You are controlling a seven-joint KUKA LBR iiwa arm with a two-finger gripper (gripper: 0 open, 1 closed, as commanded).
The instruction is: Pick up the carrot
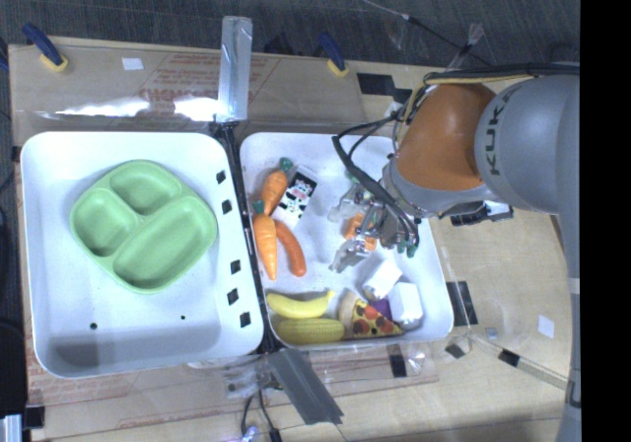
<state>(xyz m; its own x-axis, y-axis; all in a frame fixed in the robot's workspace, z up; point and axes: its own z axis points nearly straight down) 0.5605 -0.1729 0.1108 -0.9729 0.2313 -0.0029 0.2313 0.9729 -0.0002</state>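
The gripper (361, 233) is seen low in the right bin (325, 149), beneath the grey arm (523, 144) with its orange band (444, 139). Whether anything is grasped cannot be told: the tips are blurred among cables and an orange patch beside them, and the wrist is partly hidden by the arm.

2 carrots are found along the bin's left wall. The upper carrot (273, 187) is tilted, its green top toward the far edge. The lower carrot (264, 245) is laid nearly lengthwise along the wall, its tip toward the near edge. Both are well apart from the gripper.

A sausage (290, 247) is laid just beside the lower carrot; a banana (299, 304), a corn cob (309, 331) and a pizza slice (367, 320) are grouped at the near edge. A green plate (143, 223) is held in the left bin (59, 331).
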